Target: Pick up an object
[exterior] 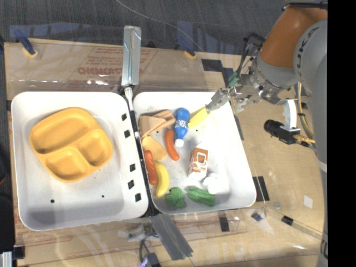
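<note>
Gripping a yellow piece [196,117], hand [213,105] closed on it, above right bin [240,166].

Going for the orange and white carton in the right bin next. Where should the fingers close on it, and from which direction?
Probably straight down, closing across the carton's narrow width at mid-body. It lies flat and slightly tilted with bare bin floor on its left and right, while the white lump crowds its lower end. The gripper is near the bin's upper right rim.

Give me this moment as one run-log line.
task: pick up an object | gripper: at right bin's upper right, by yellow item | grasp: unconfirmed | left bin: yellow tray
</note>
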`<action>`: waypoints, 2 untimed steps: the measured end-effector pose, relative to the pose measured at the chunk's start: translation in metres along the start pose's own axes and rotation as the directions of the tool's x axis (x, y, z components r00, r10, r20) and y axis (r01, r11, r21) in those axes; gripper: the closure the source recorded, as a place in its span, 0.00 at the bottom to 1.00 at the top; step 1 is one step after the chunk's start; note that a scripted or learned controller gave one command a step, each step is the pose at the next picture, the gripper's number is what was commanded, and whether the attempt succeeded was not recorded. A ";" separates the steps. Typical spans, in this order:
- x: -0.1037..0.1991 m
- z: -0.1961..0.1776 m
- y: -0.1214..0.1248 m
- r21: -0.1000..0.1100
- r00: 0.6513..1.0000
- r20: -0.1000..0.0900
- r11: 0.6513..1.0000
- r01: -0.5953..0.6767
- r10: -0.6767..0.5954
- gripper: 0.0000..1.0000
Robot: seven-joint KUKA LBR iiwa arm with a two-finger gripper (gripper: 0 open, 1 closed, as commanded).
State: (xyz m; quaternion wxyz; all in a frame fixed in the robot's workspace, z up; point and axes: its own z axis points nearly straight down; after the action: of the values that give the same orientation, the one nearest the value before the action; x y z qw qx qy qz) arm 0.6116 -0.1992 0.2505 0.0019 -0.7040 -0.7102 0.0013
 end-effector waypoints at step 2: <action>0.045 0.082 -0.025 0.009 0.997 -0.001 0.997 -0.082 0.082 0.00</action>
State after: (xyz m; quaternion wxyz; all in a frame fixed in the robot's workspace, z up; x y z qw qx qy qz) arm 0.5861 -0.1540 0.1690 0.0055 -0.7325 -0.6808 0.0043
